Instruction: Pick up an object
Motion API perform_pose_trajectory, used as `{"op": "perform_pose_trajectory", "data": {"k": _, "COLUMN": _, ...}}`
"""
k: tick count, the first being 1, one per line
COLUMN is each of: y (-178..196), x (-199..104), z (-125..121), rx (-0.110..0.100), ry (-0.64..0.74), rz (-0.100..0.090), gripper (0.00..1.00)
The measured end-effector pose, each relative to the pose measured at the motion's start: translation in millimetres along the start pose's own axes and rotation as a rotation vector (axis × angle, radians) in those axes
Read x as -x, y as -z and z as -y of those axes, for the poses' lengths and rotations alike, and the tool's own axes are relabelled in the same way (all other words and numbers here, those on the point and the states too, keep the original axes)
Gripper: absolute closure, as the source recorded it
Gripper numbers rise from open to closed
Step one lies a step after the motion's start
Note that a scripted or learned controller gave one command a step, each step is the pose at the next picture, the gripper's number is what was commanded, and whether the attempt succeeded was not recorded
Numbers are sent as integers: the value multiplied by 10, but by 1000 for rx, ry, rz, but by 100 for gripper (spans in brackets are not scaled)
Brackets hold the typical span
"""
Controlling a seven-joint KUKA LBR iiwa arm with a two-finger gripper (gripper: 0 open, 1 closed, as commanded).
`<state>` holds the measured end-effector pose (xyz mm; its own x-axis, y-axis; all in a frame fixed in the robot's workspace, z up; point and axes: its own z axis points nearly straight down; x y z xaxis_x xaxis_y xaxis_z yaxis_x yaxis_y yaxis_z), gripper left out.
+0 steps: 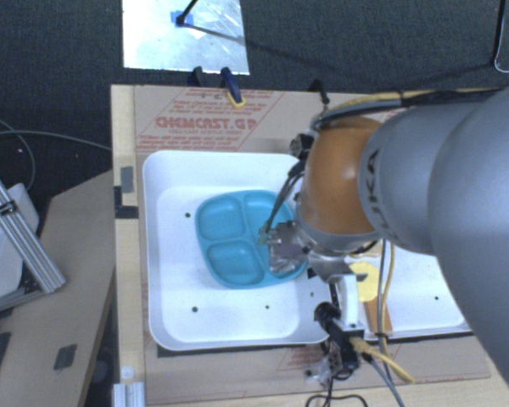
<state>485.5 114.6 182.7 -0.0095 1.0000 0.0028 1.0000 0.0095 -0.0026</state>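
The main risk from here looked like a failed grip on the blue plastic divided tray. The tray was broad, shallow and thin-walled, so a pinch on its rim could slip off, or lift one side and let the tray tilt and slide back into the left white bin. A second danger lay in the approach itself: the end effector sat low at the tray's right edge, and a descent slightly off line would have pressed the rim down or pushed the tray toward the bin's left wall instead of catching it.

The tray lay flat on the floor of the left bin, right of that bin's middle, its compartments facing up. The end effector stood over the tray's right rim, between the tray and the wall that the left bin shares with the right white bin. Whether it touched the rim could not be told. Its state also could not be told, since the orange band and the grey wrist hid most of it, and nothing was plainly seen held by it.

A yellow object lay in the right bin, just right of the end effector and partly hidden by the arm, well clear of the tray.
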Motion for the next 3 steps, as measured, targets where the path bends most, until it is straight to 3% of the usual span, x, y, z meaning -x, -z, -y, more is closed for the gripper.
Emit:
{"op": "perform_pose_trajectory", "data": {"k": 1, "y": 2299, "x": -293, "z": -26, "rx": 23, "ry": -2, "rz": -5, "gripper": 100}}
{"op": "perform_pose_trajectory", "data": {"k": 2, "y": 2327, "x": -284, "z": -18, "rx": 9, "ry": 1, "rz": 1, "gripper": 100}}
{"op": "perform_pose_trajectory", "data": {"k": 3, "y": 2434, "x": -287, "z": -24, "rx": 11, "ry": 7, "rz": 0, "gripper": 100}}
